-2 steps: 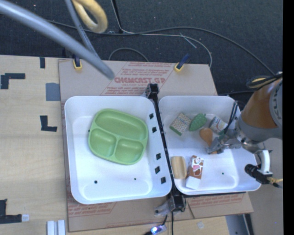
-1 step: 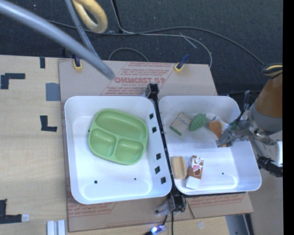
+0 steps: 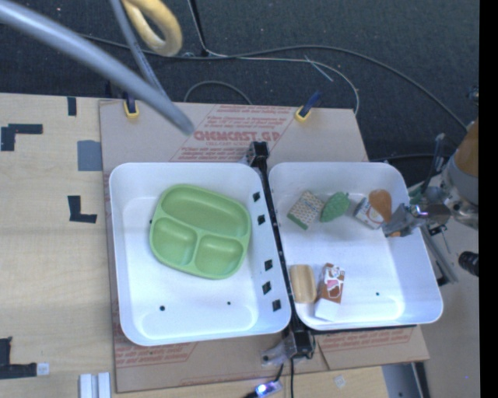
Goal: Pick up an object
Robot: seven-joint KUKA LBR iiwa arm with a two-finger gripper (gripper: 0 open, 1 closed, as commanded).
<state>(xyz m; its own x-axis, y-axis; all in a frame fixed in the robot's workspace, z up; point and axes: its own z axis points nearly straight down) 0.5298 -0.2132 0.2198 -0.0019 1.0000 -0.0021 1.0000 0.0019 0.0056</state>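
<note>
The right bin (image 3: pixel 412 268) holds several small objects. A tan checked block (image 3: pixel 306 209) lies next to a green lump (image 3: pixel 336 206), and an orange and white item (image 3: pixel 377 207) sits toward the bin's far right corner. Near the front lie a tan roll (image 3: pixel 303 283) and a red and white carton (image 3: pixel 331 284). My gripper (image 3: pixel 403 221) reaches in over the right rim, just right of the orange and white item and slightly nearer the front. Nothing is visibly held.
The left bin (image 3: pixel 132 256) holds a green divided plate (image 3: pixel 201 231). A black divider (image 3: pixel 267 233) runs between the bins. The arm's wrist (image 3: pixel 459 190) hangs outside the right bin's right wall. Cables and a yellow loop (image 3: pixel 152 23) lie beyond the bench.
</note>
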